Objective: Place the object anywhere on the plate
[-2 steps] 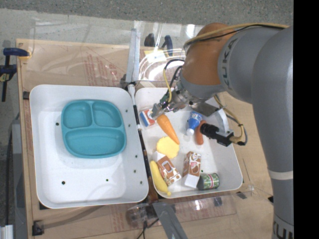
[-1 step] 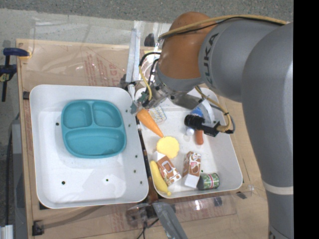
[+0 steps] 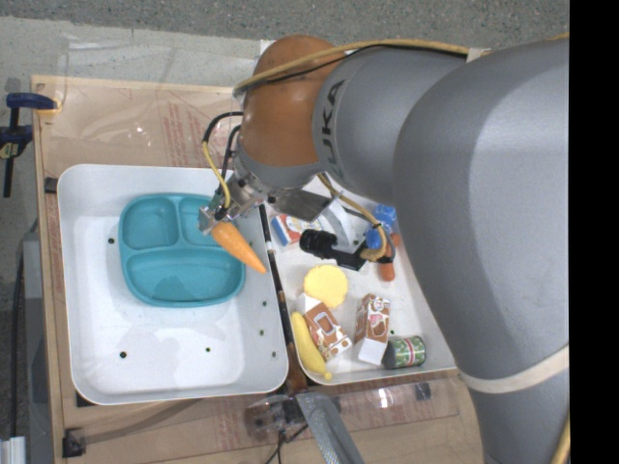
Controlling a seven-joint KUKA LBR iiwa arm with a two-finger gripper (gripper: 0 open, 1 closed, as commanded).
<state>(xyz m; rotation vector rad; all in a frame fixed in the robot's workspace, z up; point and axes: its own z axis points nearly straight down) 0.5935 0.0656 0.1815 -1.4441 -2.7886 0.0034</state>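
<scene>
Gripper (image 3: 215,218) appeared closed on the carrot (image 3: 238,245) top, over the plate (image 3: 179,259) right edge; released there, carrot could roll off into the bin (image 3: 97,375).

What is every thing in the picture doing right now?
carrot: tilted, held at its top by the hand, over the plate's right edge.
hand: shut on the carrot.
plate: flat in the left bin, nothing in its compartments.
banana: lying in the right bin.
can: on its side.
small carton: lying down.
</scene>
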